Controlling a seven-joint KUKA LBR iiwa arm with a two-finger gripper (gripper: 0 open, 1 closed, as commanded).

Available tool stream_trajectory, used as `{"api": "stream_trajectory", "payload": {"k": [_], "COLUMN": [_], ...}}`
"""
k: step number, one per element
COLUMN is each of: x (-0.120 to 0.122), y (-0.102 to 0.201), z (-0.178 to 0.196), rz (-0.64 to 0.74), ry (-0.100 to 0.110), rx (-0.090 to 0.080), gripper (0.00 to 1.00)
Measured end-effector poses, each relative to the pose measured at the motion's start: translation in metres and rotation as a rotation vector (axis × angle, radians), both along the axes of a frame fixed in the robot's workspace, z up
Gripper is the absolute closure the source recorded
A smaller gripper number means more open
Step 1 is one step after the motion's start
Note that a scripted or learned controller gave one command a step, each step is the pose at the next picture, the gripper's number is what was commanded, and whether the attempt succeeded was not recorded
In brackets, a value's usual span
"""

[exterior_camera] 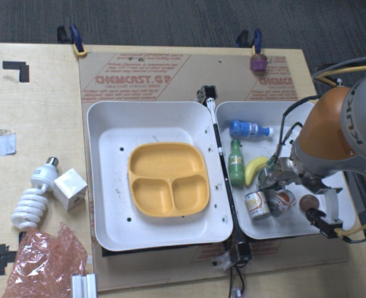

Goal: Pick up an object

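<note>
The gripper [271, 180] sits low in the right bin [332, 225], and I cannot tell how it is set. It hangs over the cans [257, 205], touching or nearly touching the banana [255, 168] and near the green bottle [236, 162]. Packed this tightly, it could nudge a neighbour, or a round can could roll away. The yellow tray [169, 179] lies well clear in the left bin [108, 166].

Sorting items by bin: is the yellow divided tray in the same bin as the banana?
No, the yellow divided tray lies in the left bin, while the banana lies in the right bin.
</note>
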State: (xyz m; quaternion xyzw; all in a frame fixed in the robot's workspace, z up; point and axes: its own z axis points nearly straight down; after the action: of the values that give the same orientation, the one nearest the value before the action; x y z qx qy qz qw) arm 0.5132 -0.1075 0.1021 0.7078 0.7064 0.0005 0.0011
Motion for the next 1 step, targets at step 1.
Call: {"api": "stream_trajectory", "payload": {"k": [1], "x": [-0.0349], "y": [0.0763], "z": [0.0901], "rz": [0.002], "ry": [0.001], "rx": [0.0], "gripper": [1.0]}}
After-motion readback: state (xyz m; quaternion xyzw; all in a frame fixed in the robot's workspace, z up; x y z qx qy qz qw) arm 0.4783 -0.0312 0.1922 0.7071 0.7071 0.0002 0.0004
